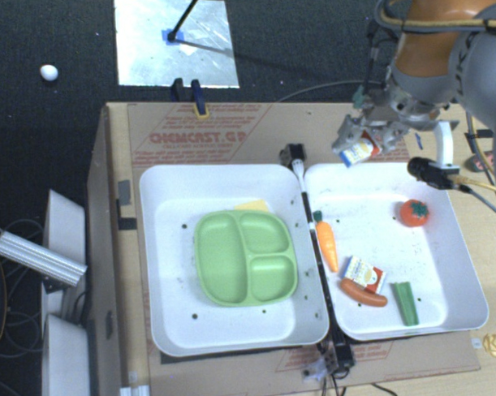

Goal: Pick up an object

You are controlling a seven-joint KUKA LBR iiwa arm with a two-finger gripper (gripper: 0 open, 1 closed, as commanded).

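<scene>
My gripper [365, 145] hangs over the back left corner of the right bin [461, 263], raised above its rim. A small white box with blue and red print [358, 153] sits between the fingers, which are shut on it. In the right bin lie a red tomato [413, 213], an orange carrot [326, 244], a second small printed box [363, 273], a red sausage [364, 294] and a green stick [406, 303].
The left bin [175, 317] holds a green divided plate [243, 257] with a yellow piece [252, 207] behind it. A black clamp [294, 157] sits on the ridge between the bins. A black cylinder [430, 172] juts over the right bin's back edge.
</scene>
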